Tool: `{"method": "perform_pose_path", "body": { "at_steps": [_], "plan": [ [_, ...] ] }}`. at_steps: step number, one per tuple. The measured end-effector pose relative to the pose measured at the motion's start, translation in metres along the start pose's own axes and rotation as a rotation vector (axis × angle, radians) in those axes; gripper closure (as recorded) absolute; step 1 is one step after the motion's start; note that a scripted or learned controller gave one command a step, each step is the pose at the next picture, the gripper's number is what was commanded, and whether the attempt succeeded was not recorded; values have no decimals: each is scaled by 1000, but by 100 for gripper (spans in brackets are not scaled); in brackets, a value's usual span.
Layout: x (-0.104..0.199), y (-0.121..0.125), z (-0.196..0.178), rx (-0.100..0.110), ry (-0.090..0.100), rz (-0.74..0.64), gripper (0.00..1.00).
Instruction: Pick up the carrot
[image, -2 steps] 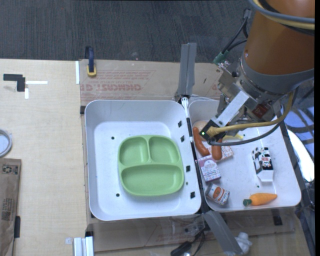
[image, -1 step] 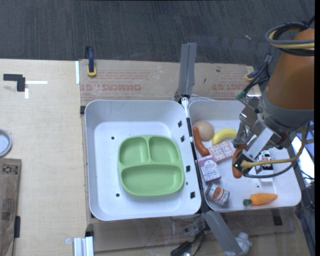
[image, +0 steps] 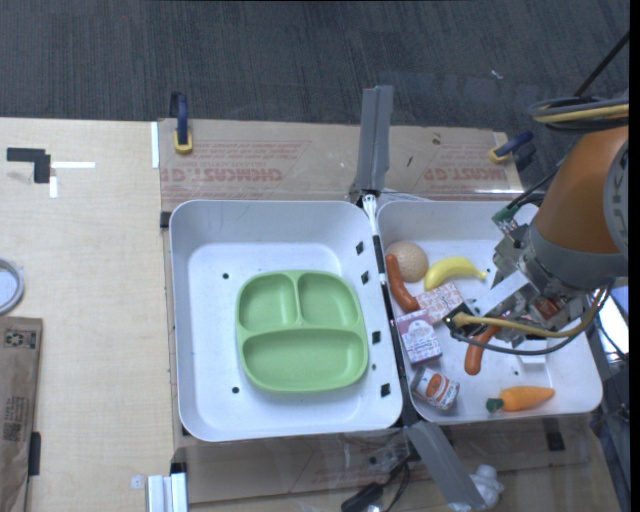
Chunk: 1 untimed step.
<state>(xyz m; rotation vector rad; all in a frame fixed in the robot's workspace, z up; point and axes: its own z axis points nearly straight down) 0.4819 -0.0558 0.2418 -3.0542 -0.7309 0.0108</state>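
While the grey-and-orange arm (image: 585, 200) leans in over the right bin (image: 575, 395), two white bins sit side by side on the bench (image: 80, 250); the left bin (image: 195, 330) holds one thing — a green divided plate (image: 301, 331) with three compartments, lying flat at its middle; the right bin holds the clutter. At its near edge lies the carrot (image: 523, 398), orange with a green stub, on its side and apart from the rest; the gripper (image: 520, 322) hangs above the bin's centre, up from the carrot and not touching it, and whether its fingers are apart or closed I cannot tell — cables cover them. Beneath it pokes a red sausage (image: 476, 351); a second sausage (image: 401, 283) lies by the bin's left wall, touching a round tan ball (image: 409, 257); one yellow banana (image: 451, 269) sits just beside that. Two pink packets (image: 419, 334) lie below the banana, and one small can (image: 438, 389) rests near the front left corner.
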Motion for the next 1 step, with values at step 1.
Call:
{"method": "perform_pose_path", "body": {
  "at_steps": [1],
  "plan": [
    [60,-57,20,-1,0,-150,100]
  ]
}}
